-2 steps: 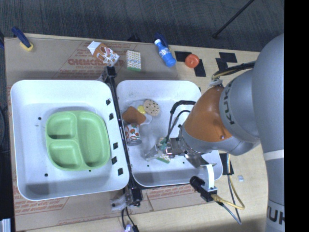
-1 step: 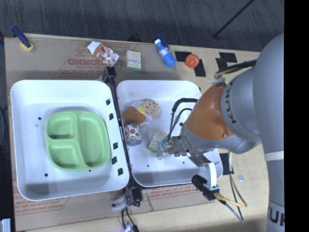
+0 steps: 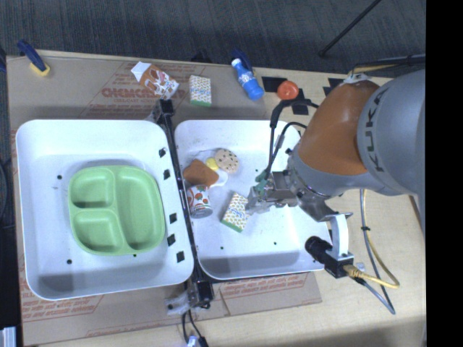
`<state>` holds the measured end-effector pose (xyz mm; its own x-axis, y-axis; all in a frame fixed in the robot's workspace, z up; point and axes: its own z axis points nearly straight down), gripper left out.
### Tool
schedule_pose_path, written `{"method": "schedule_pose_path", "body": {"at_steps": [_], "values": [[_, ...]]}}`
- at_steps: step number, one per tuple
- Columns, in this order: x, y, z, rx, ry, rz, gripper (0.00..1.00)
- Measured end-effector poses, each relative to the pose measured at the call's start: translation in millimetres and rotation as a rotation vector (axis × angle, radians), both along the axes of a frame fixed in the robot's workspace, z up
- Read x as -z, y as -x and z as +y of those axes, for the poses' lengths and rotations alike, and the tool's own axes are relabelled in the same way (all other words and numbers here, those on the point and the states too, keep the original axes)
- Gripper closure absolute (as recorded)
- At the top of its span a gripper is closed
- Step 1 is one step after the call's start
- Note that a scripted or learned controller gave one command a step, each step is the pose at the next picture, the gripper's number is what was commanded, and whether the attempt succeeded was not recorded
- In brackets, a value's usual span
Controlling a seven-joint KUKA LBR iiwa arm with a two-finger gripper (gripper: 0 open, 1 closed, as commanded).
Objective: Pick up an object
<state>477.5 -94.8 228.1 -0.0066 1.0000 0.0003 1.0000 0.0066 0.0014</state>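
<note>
1 fixed overhead camera, slanted, probably mid-range

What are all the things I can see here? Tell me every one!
bins: 2, white, side by side on the bench
tray: 1, green, in the left bin
can: 1, red and white, right bin, near its left wall
cookie: 1, tan, right bin
orange block: 1, right bin, beside the cookie
packet: 1, green and white, right bin, by the hand
bottle: 1, blue, on the bench behind the bins
hand: 1, grey, over the right bin
</note>
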Motion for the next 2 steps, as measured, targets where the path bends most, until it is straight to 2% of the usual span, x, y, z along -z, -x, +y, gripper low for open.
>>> {"method": "schedule_pose_path", "body": {"at_steps": [1,2], "values": [[2,0,25,-0.001,0.0,0.003,1.0],[42,-4,-35,0.001,0.001,0.005,1.0]]}}
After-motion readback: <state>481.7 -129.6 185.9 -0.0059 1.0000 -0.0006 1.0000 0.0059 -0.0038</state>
